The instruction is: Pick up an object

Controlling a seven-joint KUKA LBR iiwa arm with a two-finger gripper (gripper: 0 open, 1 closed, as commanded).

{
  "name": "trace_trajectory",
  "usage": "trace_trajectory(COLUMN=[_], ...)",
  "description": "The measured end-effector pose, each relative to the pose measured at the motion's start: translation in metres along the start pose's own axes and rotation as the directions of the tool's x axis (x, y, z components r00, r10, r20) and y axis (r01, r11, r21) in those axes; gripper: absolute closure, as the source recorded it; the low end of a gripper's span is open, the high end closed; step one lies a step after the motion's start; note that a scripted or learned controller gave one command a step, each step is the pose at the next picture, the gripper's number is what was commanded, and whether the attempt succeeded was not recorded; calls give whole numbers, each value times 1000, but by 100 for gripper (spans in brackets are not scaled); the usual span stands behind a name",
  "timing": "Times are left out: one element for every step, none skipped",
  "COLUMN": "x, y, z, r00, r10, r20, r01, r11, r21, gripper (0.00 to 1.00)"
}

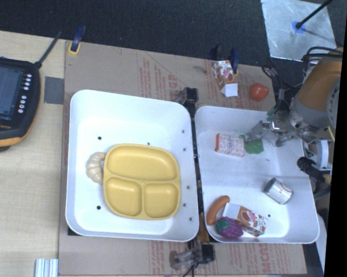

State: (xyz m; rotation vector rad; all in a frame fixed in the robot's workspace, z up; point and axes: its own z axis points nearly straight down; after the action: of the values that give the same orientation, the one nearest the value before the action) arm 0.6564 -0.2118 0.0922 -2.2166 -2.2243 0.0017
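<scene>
My gripper (268, 136) hangs over the far side of the right bin (303, 170), open, with its fingers spread. One finger stands right above a small green object (255, 147), and nothing sits between the fingers. Just left of that lies a small orange and white carton (229, 144). Nearer the front of this bin are a silver can (277, 190), a reddish sausage (217, 209), a purple bunch of grapes (229, 228) and a flat brown and white carton (251, 220).
The left bin (133, 116) holds a yellow divided plate (141, 181) with a beige garlic-like item (95, 166) at its left edge. Behind the bins, on the cardboard, stand a small carton (225, 76) and a red tomato (259, 92). A control tablet (4, 102) lies far left.
</scene>
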Motion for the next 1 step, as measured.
trace_trajectory(x=[48], y=[0], z=[-1], r00=[1000], r10=[-3], r20=[0], r01=[3], r11=[1000], r21=[2], gripper=[0])
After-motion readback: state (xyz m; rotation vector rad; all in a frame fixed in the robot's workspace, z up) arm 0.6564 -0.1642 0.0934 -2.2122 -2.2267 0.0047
